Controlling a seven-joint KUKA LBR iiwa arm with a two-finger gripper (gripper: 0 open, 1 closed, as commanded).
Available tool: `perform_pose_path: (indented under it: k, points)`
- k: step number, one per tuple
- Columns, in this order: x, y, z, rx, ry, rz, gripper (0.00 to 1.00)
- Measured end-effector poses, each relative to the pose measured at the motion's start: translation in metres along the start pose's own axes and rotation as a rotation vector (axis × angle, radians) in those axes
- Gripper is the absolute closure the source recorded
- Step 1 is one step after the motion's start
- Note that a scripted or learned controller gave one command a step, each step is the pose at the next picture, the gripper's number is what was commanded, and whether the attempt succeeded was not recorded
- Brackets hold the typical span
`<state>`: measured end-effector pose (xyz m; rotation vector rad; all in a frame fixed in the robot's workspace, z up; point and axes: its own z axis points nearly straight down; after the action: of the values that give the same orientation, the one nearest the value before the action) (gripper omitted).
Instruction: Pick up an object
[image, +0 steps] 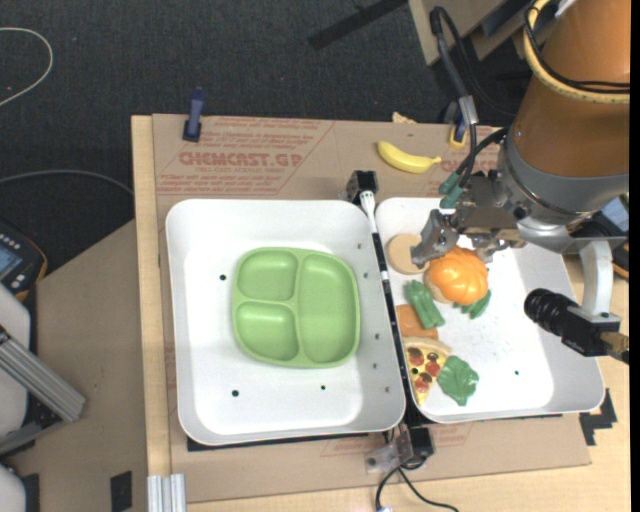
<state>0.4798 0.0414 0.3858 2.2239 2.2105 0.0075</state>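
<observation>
The gripper (450, 240) hangs low in the right bin (540, 360), directly over the upper edge of an orange toy fruit (457, 277). Its metal fingers reach down to the fruit's top left, but whether they are apart, together or clamped on anything cannot be told from this angle.

The likeliest failure, as I judge it, is a slip: the fruit is rounded and glossy, so fingers closing off-centre near its top could squeeze it out sideways or roll it away. A second risk is crowding. Just below and to the left of the gripper lie a green leafy piece (423, 304), an orange-brown block (412, 322), a toy pizza slice (424, 361) and another green piece (458, 380), and a tan disc (404, 253) sits just left of the fingers; a descent slightly off could pinch or nudge one of these instead.

The fruit itself looks smooth, bright orange shading to yellow, with a green bit at its lower right.

Farther from the gripper, the left bin (200, 260) holds a green divided plate (297, 306), and a toy banana (406, 157) lies on the board beyond the bins.
</observation>
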Motion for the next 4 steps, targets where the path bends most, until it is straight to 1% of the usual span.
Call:
perform_pose_path:
  k: [1, 2, 3, 4]
  points:
    - [-0.059, -0.001, 0.053, 0.014, -0.001, 0.002, 1.0]
    - [-0.029, 0.029, 0.065, 0.006, 0.001, -0.009, 1.0]
    - [0.019, 0.026, 0.154, 0.019, 0.002, -0.01, 1.0]
    - [-0.02, 0.014, -0.015, -0.013, 0.002, -0.004, 1.0]
